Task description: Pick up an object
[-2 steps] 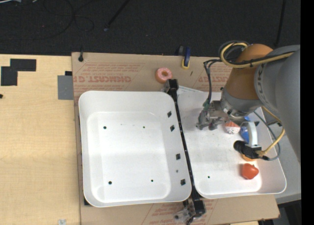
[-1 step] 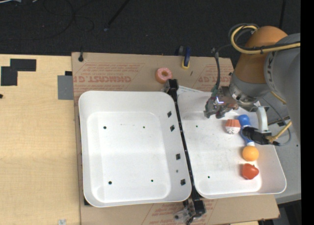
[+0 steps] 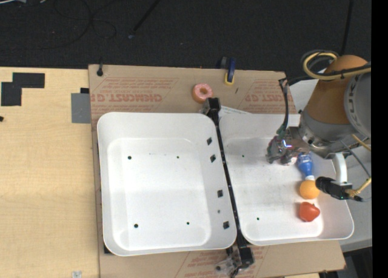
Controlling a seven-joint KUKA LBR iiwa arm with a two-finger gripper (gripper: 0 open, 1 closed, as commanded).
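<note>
My gripper (image 3: 280,151) hangs low over the right bin (image 3: 254,225), near its upper right part. Just right of it lies a small blue and white object (image 3: 305,165). Below that sit an orange ball (image 3: 309,189) and a red object (image 3: 309,211), close to the bin's right wall. The gripper stands left of all three, and I see nothing between its fingers.
The left bin (image 3: 109,149) lies beside the right one, with a black divider strip (image 3: 221,174) between them. A pink ring (image 3: 202,92) and a blue clamp (image 3: 229,71) rest on the cardboard behind the bins.
</note>
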